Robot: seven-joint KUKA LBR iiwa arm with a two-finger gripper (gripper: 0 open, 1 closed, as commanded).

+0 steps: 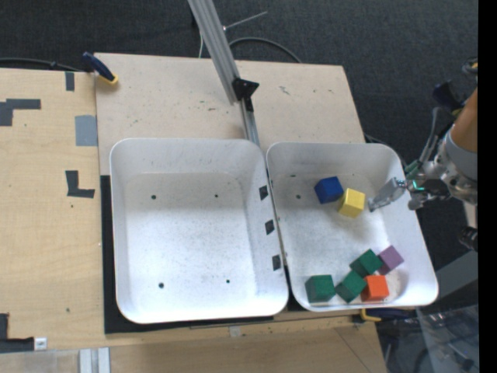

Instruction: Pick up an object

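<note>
Hovering the gripper [386, 196] over the right bin [326, 148], close to its right wall and just beside the yellow block [352, 202]. Not being able to tell whether open or closed. Aiming straight down over the yellow block, going slowly, keeping clear of the wall and of the blue block [328, 189] just beside it. Looking small, square and bright, sitting flat near the bin's middle, well apart from the green blocks [320, 287], orange block [377, 287] and purple block [390, 256] crowding the near right corner.
</note>
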